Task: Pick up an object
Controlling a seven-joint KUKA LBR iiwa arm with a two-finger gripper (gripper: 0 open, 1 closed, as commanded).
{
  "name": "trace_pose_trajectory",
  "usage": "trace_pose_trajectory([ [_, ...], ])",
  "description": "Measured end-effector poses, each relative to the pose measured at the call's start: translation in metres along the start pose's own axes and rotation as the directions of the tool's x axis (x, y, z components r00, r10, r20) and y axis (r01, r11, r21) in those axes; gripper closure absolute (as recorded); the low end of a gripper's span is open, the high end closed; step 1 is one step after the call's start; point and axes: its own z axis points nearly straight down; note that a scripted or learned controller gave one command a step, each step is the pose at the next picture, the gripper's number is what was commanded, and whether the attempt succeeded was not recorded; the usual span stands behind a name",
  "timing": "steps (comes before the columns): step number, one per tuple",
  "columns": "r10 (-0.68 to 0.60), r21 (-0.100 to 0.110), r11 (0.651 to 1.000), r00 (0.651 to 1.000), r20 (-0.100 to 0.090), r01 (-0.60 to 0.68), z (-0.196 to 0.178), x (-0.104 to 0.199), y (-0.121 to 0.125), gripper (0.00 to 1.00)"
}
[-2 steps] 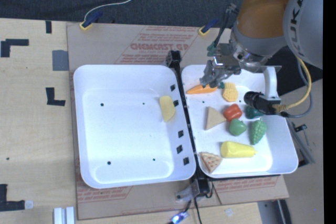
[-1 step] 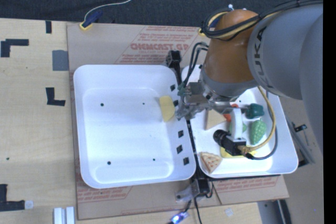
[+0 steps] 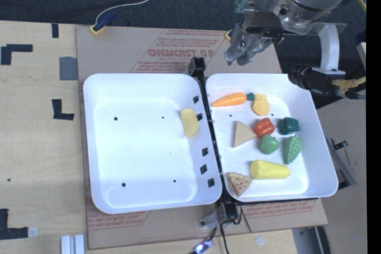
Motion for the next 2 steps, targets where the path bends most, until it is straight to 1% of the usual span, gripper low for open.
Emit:
trace_pose_trajectory([
  [1, -0.011, 0.030, 0.999, 1.000, 0.004, 0.010, 0.122, 0.148, -0.016, 1.00],
  [2, 0.001, 0.001, 1.000, 1.000, -0.004, -0.001, -0.057, 0.154, 0.002, 1.00],
])
